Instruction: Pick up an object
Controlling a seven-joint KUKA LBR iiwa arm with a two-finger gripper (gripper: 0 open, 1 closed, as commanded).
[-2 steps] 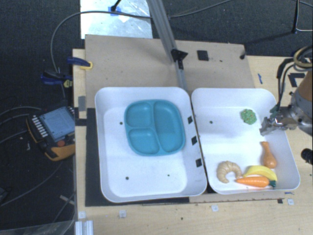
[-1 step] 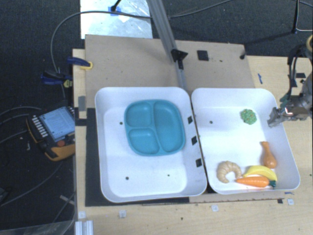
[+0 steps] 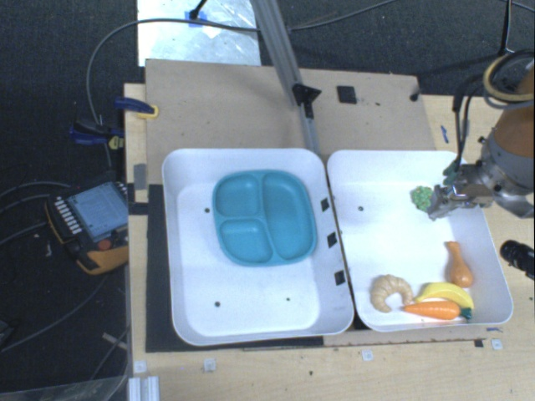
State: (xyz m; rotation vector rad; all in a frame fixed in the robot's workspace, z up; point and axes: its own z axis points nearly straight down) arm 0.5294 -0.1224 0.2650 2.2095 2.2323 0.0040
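Over in the right-hand shallow white bin (image 3: 368, 182), the grey two-finger gripper (image 3: 440, 203) is down low near the far right side, sitting right next to a small green broccoli-looking toy (image 3: 421, 196). Honestly can't tell if it's open or closed from this angle, the tip is just a dark blur, and the broccoli looks like it's beside it rather than clamped in it. So I wouldn't call anything picked up yet.

My read on progress: the approach looks done, the arm is at the bin and lowered, but the actual grab and lift are still to come. Nothing is off the bin floor as far as I can see.

If the broccoli is the target, it's small, lumpy and rounded, bright green, lying on the white floor, well apart from the other stuff. Probably light, but that bumpy shape could slip out of a two-finger pinch.

The rest of the toys are bunched at the near edge of the same bin: an orange-brown drumstick-shaped piece (image 3: 457, 265), a yellow plastic banana (image 3: 445, 292), an orange carrot (image 3: 433, 310) and a tan croissant (image 3: 391, 291). A teal divided plate (image 3: 264, 216) sits in the left white bin (image 3: 192, 307).
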